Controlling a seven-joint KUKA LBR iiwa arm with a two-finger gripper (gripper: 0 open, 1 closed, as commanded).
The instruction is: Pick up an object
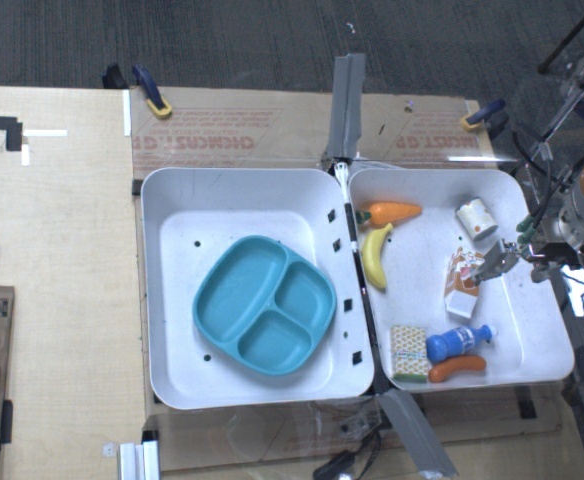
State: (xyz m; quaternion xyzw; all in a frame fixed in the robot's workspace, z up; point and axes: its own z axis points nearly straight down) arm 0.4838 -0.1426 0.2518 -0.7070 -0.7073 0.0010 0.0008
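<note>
The gripper (494, 262) hangs over the right bin (532, 368), directly above a small orange-and-white carton (463, 280) lying near that bin's middle. Whether its jaws are spread or closed I cannot tell from here, and nothing clearly sits between them. Relative to the carton: a white cup (476, 218) lies on its side just beyond it toward the far wall, a carrot (392, 211) and a banana (375, 256) lie off toward the divider between the bins, and a blue bottle (459, 341), a sausage (457, 368) and a patterned packet (408, 352) sit nearer the front rim. Across the divider, the left bin (162, 288) holds a blue divided plate (264, 305).
</note>
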